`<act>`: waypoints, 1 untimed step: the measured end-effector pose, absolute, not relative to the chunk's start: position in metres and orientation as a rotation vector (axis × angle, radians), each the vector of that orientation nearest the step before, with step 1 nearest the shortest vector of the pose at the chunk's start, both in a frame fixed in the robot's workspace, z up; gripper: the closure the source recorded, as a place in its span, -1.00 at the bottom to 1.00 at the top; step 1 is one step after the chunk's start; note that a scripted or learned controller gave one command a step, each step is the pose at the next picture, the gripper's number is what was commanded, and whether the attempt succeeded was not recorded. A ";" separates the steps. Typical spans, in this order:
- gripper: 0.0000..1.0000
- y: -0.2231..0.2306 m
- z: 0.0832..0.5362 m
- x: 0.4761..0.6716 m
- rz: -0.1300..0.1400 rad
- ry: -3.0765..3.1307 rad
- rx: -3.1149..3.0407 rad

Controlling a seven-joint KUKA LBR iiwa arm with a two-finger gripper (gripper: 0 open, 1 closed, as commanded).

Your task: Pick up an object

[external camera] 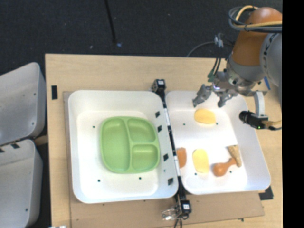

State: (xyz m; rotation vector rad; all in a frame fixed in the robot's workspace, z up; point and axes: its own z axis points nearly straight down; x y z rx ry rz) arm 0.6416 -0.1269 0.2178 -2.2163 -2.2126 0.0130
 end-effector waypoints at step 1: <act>-1.00 -0.127 0.226 0.644 -0.001 -2.222 -2.222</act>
